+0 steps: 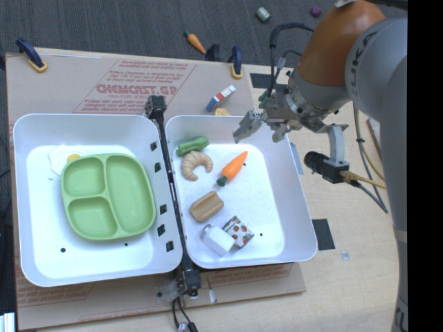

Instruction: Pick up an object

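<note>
The jaws of the gripper (261,126) look spread, with nothing between them, one finger slanting down over the far rim of the right bin (294,206) and the other toward the arm (360,54).

Nearest in the right bin lies a small white carton (227,236) with a red and green printed side; its label is too small to read. Just beyond it sits a brown bread roll (206,206). Farther in are a carrot (233,167) with its green end pointing down-left, a croissant (196,163) beside it, and a green pepper-like piece (192,144) at the far wall; what it is exactly is hard to make out.

The left bin (34,254) holds a green divided plate (107,196), which partly covers something pale yellow at its far left corner.

Behind the bins a cardboard sheet (131,85) bears red print reading "CHEMCAST GP"; the smaller lines are unreadable. A small red, white and blue box (220,98) rests at its edge. The arm is cut off at the right.
</note>
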Available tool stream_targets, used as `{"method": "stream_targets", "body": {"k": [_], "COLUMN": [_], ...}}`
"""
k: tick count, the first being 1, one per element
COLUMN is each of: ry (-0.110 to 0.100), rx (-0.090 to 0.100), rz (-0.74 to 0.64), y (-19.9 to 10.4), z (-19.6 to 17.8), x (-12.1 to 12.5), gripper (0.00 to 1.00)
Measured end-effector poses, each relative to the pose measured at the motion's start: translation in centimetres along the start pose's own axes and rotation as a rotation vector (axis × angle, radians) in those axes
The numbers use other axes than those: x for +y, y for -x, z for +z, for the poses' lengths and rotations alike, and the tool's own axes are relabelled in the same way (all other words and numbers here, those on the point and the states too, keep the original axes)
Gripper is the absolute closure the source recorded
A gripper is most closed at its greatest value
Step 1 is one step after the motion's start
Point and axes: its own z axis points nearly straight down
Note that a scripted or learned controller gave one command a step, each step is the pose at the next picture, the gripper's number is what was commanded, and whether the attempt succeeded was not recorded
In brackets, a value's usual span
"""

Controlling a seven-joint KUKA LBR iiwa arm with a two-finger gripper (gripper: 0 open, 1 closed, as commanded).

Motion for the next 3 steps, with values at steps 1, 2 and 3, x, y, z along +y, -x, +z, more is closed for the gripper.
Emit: {"method": "stream_targets", "body": {"k": [1, 2, 3], "ry": [0.002, -0.001, 0.004], "rx": [0.000, 0.000, -0.001], "rz": [-0.001, -0.001, 0.000], "y": [-6.2, -7.1, -2.1], "z": [-5.6, 5.3, 1.4], "x": [-9.2, -10.0, 0.9], "gripper": [0.00, 0.00, 0.00]}}
